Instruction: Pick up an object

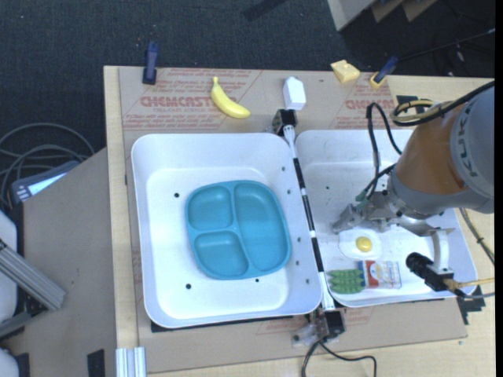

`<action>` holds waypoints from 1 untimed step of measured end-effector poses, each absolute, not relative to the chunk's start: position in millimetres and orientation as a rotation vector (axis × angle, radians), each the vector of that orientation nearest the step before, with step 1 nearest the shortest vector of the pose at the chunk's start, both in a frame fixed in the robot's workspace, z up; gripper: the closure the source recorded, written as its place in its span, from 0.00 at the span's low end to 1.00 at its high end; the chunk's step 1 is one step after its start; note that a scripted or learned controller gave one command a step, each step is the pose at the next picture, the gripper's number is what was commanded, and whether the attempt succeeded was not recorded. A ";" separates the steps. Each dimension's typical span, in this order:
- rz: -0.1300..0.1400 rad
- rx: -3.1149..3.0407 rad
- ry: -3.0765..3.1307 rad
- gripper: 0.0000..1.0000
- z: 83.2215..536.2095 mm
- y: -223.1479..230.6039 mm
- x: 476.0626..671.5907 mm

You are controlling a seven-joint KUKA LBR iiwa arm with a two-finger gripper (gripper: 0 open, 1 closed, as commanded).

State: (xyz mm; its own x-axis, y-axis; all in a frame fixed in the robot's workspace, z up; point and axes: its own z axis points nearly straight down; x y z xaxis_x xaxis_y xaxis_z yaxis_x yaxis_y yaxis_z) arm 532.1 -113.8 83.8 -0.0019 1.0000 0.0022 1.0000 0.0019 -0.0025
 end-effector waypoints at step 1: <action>0.002 -2.221 -2.219 0.00 84.1 -115.1 478.4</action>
